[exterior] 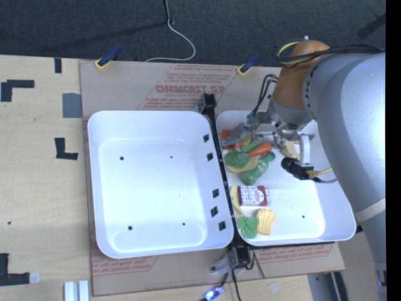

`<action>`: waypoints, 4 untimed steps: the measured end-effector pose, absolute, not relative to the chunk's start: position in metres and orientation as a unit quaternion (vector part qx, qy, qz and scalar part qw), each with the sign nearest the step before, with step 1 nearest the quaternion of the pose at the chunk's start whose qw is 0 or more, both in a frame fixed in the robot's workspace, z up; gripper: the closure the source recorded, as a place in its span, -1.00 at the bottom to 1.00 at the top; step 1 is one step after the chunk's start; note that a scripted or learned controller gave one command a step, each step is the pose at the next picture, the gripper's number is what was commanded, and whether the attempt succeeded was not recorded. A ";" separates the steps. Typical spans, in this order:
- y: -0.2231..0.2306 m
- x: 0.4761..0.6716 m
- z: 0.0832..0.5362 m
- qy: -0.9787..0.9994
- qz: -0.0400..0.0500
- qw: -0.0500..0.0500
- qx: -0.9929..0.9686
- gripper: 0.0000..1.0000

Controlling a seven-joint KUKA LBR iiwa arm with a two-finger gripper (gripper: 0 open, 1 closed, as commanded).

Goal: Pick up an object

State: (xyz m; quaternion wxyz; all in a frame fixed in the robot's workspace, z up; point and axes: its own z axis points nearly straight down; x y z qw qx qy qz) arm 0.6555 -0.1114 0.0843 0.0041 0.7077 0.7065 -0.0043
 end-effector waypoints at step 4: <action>-0.106 0.656 0.088 0.704 -0.003 0.011 0.710 -1.00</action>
